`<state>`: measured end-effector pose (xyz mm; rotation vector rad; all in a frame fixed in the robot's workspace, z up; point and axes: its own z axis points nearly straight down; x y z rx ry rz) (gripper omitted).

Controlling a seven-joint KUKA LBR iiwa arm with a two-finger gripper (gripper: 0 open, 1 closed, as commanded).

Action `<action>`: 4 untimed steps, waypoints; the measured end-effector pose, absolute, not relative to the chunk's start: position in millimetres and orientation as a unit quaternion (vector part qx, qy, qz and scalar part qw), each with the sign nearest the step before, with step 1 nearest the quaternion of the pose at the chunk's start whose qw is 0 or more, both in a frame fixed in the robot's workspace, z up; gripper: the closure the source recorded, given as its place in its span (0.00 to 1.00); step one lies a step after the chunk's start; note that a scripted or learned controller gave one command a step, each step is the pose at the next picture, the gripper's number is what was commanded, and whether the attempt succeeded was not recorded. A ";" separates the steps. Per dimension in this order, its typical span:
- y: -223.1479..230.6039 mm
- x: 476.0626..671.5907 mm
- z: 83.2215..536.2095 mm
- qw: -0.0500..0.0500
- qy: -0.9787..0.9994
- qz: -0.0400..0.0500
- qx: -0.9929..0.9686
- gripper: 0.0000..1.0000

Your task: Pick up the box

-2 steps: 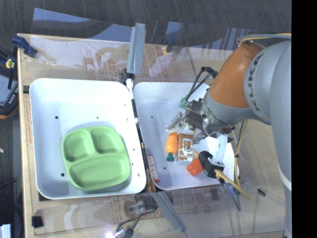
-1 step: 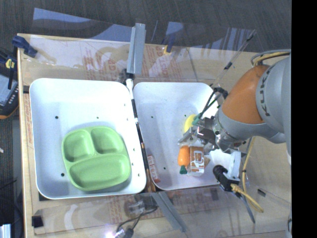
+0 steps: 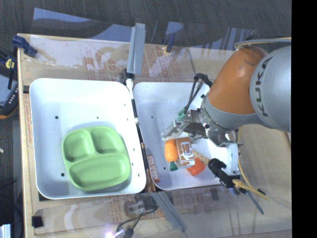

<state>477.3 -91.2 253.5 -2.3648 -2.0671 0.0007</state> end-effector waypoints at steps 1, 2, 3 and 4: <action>-181.3 515.5 212.6 0.001 -0.722 0.001 -0.692 1.00; -104.6 493.6 110.9 -0.006 -0.722 0.002 -0.692 1.00; -105.4 540.7 215.0 0.000 -0.707 0.000 -0.708 1.00; -105.2 540.6 214.9 0.001 -0.707 0.000 -0.707 0.00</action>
